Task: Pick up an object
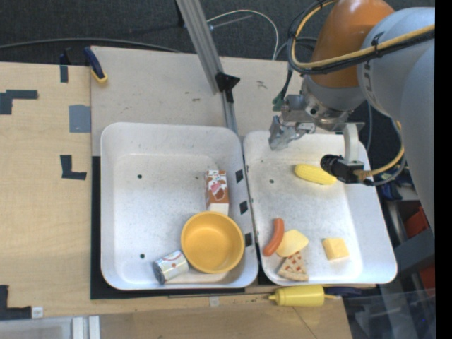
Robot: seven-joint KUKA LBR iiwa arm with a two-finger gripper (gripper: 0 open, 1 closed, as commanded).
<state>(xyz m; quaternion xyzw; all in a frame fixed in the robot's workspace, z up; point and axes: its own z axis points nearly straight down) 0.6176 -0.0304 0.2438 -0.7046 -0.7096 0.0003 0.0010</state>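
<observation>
My gripper point(279, 138) hangs over the far left corner of the right bin point(367, 210), with nothing seen between its fingers. Below it in that bin lie a yellow corn cob point(314, 174), a red sausage point(273, 236), a pale yellow chip-shaped piece point(293, 242), a pizza slice point(294, 265) and a yellow cheese cube point(335, 248). The left bin point(141, 189) holds a small carton point(217, 190), a yellow bowl point(210, 242) and a tin can point(170, 266) lying on its side.
A yellow mustard bottle point(300, 296) lies on the bench just in front of the right bin. A grey metal pole point(205, 44) slants across the back, ending at the divide between the bins. The arm's cables arch over the right bin's far side.
</observation>
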